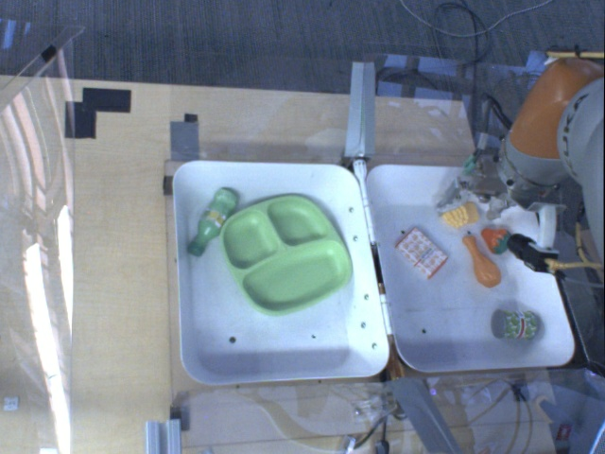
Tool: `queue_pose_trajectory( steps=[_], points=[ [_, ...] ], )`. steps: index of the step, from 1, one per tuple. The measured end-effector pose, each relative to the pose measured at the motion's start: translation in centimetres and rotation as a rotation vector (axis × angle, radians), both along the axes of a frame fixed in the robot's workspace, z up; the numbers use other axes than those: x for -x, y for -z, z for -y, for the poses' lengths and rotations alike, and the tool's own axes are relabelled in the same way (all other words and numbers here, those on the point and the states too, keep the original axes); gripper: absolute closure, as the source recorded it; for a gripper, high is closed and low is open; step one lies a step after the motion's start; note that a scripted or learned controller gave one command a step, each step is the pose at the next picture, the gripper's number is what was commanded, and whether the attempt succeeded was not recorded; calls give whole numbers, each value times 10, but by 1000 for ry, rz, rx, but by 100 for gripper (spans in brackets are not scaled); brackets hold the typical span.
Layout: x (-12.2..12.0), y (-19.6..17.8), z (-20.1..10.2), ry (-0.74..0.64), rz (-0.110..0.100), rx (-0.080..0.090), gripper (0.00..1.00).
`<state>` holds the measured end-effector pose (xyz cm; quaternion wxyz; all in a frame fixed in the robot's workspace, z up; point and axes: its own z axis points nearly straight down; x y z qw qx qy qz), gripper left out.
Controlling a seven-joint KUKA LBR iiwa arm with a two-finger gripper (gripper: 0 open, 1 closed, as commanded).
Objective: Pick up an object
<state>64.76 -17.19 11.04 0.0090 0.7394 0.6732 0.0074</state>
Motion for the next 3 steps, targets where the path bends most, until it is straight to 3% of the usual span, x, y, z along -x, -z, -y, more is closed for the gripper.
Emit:
queue_pose_trajectory(
  steps=[1, 2, 3],
  points=[
    [23, 22, 13, -13, -15, -1, 0],
    [78, 22, 25, -104, -13, 1, 0],
    [74, 9, 23, -106, -5, 1, 100]
  ],
)
